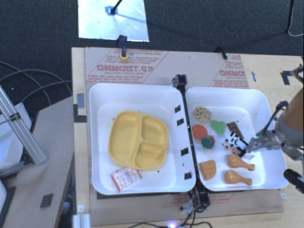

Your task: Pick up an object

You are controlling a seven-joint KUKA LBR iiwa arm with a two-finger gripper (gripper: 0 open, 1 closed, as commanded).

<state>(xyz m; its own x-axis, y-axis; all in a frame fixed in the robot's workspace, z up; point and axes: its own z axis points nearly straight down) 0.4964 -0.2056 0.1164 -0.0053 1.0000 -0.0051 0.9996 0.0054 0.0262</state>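
The right bin holds several toy foods: a speckled cookie, a red round piece, a green piece, a brown bar, a teal and red ball, a black-and-white cow-patterned toy, two tan drumsticks and an orange toast slice. My gripper reaches in from the right, low over the bin, its tip right beside the cow-patterned toy. Nothing is seen held in it.
The left bin holds a yellow divided plate and a red-and-white packet near its front wall. A black divider runs between the bins. The grey arm crosses the right bin's right rim.
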